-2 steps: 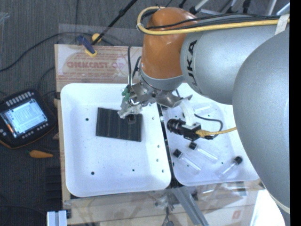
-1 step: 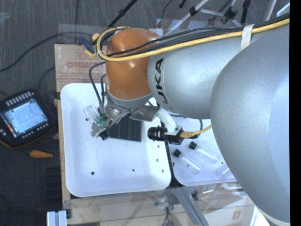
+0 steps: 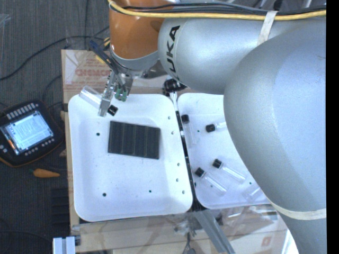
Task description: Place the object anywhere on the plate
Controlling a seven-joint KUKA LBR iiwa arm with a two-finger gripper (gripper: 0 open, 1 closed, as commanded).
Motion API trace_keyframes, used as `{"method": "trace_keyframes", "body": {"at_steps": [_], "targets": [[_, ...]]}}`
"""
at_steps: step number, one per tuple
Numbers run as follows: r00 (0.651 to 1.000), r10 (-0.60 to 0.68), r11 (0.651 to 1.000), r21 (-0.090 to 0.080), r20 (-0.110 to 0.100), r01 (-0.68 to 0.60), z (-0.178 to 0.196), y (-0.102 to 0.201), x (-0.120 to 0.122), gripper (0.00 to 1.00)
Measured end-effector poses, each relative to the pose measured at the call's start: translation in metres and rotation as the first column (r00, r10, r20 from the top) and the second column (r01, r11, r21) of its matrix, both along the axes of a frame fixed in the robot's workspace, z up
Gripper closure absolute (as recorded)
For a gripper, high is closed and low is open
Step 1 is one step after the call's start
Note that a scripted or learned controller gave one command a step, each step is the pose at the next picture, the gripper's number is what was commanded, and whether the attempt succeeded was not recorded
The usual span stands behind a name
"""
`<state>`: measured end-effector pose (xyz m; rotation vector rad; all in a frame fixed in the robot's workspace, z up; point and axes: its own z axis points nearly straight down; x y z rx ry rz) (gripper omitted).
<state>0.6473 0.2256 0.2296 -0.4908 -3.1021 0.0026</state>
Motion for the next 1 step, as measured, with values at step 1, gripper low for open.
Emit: {"method": "trace_keyframes", "body": {"at_steps": [1], "targets": [[0.997,0.078,0.997,0.001,-0.002,-0.078,0.0047,0.0036,-0.0866,1.0]]}}
